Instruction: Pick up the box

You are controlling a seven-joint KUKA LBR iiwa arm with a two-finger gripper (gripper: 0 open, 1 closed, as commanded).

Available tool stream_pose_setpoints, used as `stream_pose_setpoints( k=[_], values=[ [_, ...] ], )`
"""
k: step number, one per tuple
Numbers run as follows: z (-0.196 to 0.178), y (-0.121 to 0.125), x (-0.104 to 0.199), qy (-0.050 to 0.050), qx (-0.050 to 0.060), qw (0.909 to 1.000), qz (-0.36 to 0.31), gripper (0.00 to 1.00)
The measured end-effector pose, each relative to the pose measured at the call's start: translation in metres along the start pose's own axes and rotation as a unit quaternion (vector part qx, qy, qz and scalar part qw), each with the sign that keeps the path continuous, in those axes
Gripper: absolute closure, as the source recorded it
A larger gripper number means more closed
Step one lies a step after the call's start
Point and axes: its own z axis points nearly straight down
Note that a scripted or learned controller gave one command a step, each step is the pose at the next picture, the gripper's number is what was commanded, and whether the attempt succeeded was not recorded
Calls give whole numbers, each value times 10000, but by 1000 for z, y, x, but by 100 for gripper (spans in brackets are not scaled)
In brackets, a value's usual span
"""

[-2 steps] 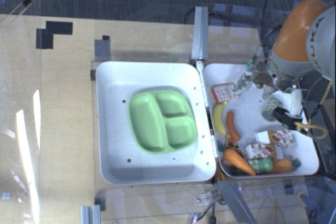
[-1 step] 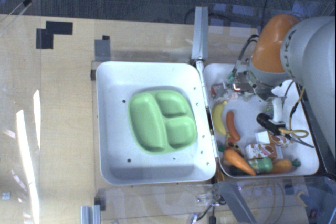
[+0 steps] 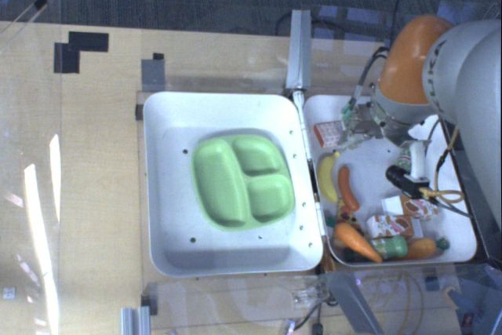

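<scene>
White bins sit side by side. Left bin [image 3: 157, 169] holds a green tray [image 3: 243, 180] at centre. Right bin [image 3: 463, 243] is crowded: the box [image 3: 390, 227] — small, red and white — lies toward 6 o'clock, touching a carrot [image 3: 354, 241] on its 8 o'clock side and a green item [image 3: 392, 247] just below. A banana [image 3: 328, 178] and a sausage [image 3: 347, 190] lie at 9 o'clock. The gripper [image 3: 359, 121] hangs at the bin's 11 o'clock corner, beside a red-and-white packet [image 3: 329, 134] — well apart from the box. Finger state: cannot tell.
</scene>
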Motion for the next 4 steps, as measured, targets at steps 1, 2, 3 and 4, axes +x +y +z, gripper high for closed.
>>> stream_pose_setpoints(
  k=[1, 2, 3, 4],
  values=[
    [0, 1, 0, -7, -11, 10000, 0, 0],
    [-12, 3, 0, -5, -42, 10000, -5, 100],
    [-12, 3, 0, -5, -40, 10000, -3, 0],
    [10, 12, -20, 3, -9, 9988, -494, 0]
  ],
)
